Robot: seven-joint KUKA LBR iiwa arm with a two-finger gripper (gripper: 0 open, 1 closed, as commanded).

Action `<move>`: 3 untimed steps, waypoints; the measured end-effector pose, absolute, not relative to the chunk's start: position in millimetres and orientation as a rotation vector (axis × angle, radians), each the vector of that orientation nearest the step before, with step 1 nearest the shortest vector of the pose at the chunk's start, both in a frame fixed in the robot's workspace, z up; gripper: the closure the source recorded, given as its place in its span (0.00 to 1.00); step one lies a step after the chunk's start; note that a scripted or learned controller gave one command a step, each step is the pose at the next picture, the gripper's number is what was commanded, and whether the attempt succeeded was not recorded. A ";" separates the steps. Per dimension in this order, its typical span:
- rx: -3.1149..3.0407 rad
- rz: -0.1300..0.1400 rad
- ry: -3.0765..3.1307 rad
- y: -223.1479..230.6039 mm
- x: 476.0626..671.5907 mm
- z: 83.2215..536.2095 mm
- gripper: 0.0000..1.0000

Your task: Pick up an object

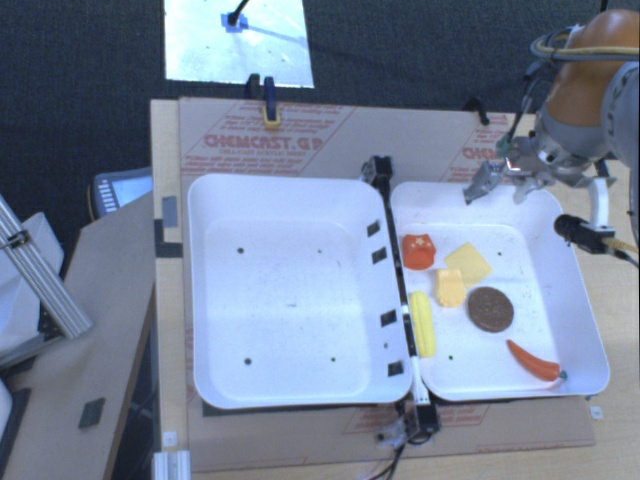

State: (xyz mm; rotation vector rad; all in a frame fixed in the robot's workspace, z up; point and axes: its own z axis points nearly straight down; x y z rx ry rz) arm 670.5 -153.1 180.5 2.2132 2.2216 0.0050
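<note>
The table (120, 268) carries two shallow white bins side by side on a brown board (330, 133) with red print. The left bin (290, 298) is the larger white area in the camera view, and the right bin (575, 308) holds all the small things.

The arm (600, 58), grey with an orange band, comes in from the right and stays above the far right corner of the right bin. Its tool (508, 180) hangs over the far rim of this bin. The two fingers are spread apart, one pointing to the left and one to the right, and nothing is between them. The tool touches no object.

In the right bin the biggest object is a round brown disc (491, 309), like a cookie, lying flat near the middle. Beside it, to the far left, lies a pale yellow wedge (467, 262), and just beside that a smaller yellow block (450, 289). A yellow corn cob (422, 324) lies along the left wall of the bin. A red-orange piece (418, 251) like a tomato sits at the far left. A thin red chili pepper (534, 361) with a green stem lies near the front right corner.

All these objects lie nearer to the front than the tool. The yellow wedge and the red-orange piece are the closest to it, well apart from the fingers.
</note>
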 end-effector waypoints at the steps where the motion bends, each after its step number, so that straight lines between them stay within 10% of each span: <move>1: 2.217 0.001 2.224 -166.1 669.3 94.3 0.00; 2: 2.210 0.007 2.222 -159.5 671.2 187.5 0.00; 3: 2.216 0.001 2.225 -189.4 669.3 94.1 0.00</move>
